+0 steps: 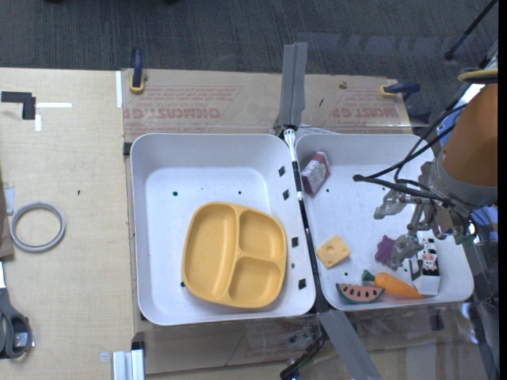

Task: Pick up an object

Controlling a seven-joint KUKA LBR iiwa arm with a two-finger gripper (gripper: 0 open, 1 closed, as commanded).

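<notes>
A wooden desk [63,149] on dark carpet carries two white bins. The left bin [150,212] holds a yellow divided plate [234,253]. In the right bin [348,157], the gripper [408,240] hovers over a purple toy [386,249]; whether its fingers are open cannot be told. The carrot [398,286], watermelon slice [360,293] and milk carton [428,261] crowd close, so a descent may nudge neighbours or catch nothing.

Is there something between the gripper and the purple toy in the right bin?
Nothing visible lies between them. The gripper hangs right beside the small purple toy in the right white bin; the orange carrot toy lies nearer the camera, out of the way.
</notes>
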